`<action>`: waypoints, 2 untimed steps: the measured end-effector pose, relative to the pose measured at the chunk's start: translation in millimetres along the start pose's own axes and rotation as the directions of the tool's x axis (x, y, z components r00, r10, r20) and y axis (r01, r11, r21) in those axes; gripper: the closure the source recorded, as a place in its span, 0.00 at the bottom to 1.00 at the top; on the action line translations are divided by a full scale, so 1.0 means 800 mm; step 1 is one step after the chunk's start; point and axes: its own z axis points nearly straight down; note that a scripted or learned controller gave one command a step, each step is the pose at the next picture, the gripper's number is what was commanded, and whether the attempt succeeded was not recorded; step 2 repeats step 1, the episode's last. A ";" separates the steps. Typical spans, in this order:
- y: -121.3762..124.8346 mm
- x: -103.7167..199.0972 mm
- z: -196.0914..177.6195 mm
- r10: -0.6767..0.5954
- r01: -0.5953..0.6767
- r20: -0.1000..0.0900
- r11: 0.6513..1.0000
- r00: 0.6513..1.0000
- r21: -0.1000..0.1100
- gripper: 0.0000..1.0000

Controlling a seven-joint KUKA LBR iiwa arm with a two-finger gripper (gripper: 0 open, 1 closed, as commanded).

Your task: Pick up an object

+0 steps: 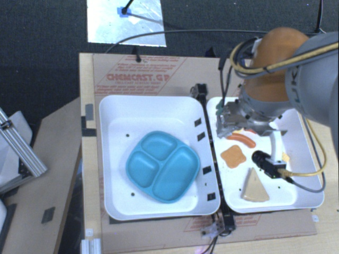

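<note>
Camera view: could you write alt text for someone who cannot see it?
A grey robot arm reaches over the right white bin, above an orange sausage, an orange flat piece and a tan wedge. The left white bin holds a blue divided plate.

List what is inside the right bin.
The right bin holds a red sausage-like piece, an orange flat piece and a tan wedge. The arm covers its upper part, hiding anything underneath.
</note>
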 end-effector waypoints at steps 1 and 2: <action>-0.002 0.075 -0.003 -0.001 0.001 -0.001 1.000 1.000 0.001 1.00; -0.002 0.075 -0.003 -0.001 0.001 -0.001 1.000 1.000 0.001 1.00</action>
